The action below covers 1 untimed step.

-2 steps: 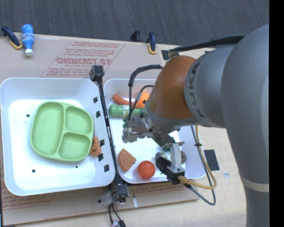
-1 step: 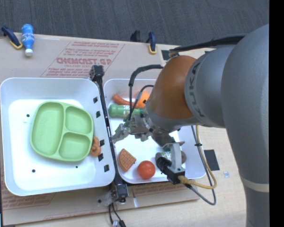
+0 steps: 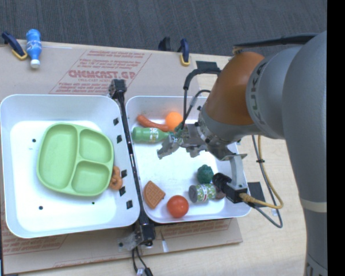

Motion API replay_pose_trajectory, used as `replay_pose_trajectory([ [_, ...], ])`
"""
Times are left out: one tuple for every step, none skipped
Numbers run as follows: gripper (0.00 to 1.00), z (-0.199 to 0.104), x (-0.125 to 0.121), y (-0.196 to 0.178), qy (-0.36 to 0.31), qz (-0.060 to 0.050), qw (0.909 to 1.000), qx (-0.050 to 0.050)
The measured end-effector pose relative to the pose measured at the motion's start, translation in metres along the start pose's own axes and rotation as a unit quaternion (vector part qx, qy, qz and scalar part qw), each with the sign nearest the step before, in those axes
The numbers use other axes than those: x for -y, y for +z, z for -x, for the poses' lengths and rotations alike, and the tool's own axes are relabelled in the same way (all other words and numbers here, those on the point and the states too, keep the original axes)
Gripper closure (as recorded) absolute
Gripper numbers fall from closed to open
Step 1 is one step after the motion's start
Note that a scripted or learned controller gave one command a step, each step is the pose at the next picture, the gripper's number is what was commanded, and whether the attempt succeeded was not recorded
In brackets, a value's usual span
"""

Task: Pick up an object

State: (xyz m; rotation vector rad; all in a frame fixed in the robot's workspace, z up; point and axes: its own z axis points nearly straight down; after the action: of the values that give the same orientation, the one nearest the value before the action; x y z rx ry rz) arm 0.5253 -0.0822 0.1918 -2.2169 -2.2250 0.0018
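The right bin (image 3: 233,211) holds the pickable things. A green bottle (image 3: 148,134) lies on its side near the bin's left wall, with an orange carrot (image 3: 150,121) just behind it and an orange ball (image 3: 173,120) beside the carrot toward the back wall. Along the front edge sit a brown waffle-like biscuit (image 3: 153,194), a red tomato (image 3: 177,206) just right of it, and a small can (image 3: 202,192) on its side whose label is too small to read. A dark green lump (image 3: 205,173) rests just behind the can.

The gripper (image 3: 173,144) hangs over the middle of this bin, just right of the green bottle. Whether the fingers are apart or together cannot be told, and nothing is seen held between them. The grey arm with its orange band (image 3: 236,94) covers the bin's back right corner.

In the left bin (image 3: 11,111) a light green divided plate (image 3: 75,160) lies flat, with a small orange-brown pretzel-like item (image 3: 115,178) touching its right rim.

Both bins rest on a brown board on the counter (image 3: 69,71), printed in red with "CHEMCAST GP"; the smaller lines are unreadable. Blue clamps (image 3: 12,45) grip the board's back edge, and a small blue and white bottle (image 3: 34,46) lies at the back left corner. Dark grey carpet (image 3: 132,10) lies beyond.
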Motion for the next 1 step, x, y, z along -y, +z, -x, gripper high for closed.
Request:
replay_pose_trajectory([
  [0.0,0.0595,0.0496,0.1005,-0.001,-0.001,1.0,-0.001],
])
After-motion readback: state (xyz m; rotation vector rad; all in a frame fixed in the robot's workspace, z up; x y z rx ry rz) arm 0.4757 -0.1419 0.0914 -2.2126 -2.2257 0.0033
